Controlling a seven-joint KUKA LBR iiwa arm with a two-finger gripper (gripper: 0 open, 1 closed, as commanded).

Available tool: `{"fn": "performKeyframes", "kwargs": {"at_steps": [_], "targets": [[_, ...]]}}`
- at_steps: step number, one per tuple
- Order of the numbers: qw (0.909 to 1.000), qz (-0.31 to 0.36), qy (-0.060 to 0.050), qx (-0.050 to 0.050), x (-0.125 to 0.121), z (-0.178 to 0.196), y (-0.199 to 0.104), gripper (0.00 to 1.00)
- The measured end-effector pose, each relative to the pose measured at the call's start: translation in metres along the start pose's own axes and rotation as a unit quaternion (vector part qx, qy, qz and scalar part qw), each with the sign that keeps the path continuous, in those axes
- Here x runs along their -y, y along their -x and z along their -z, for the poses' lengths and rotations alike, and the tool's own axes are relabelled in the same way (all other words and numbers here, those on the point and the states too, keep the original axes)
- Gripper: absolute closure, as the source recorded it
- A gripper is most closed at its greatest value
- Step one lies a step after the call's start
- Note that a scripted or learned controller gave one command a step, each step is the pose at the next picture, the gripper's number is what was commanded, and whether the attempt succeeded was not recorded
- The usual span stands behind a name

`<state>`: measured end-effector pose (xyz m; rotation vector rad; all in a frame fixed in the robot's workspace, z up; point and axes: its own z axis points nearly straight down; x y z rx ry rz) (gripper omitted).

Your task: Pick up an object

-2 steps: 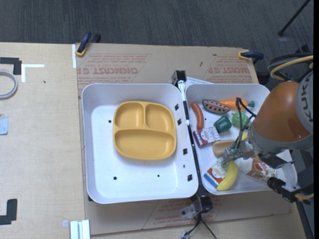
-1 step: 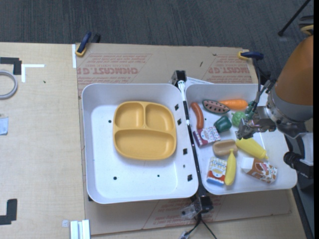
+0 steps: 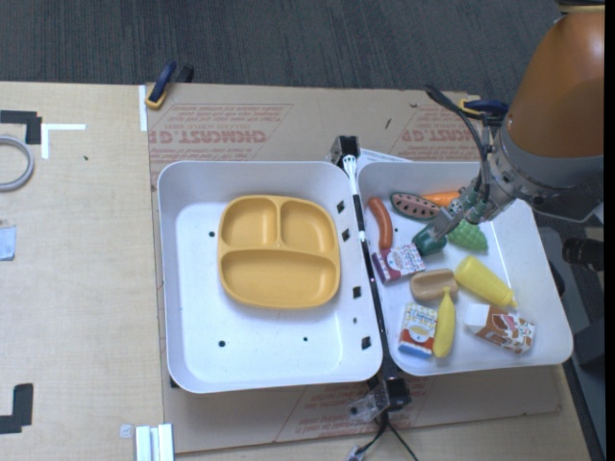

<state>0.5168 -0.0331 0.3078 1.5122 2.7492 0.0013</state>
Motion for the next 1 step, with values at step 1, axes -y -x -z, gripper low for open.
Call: {"fn": "performKeyframes", "kwargs": {"at_steps": [1], "targets": [[0.9906,0.137,-0.001,-0.001,0.0186,-0.02,-0.0352,1.0]]}}
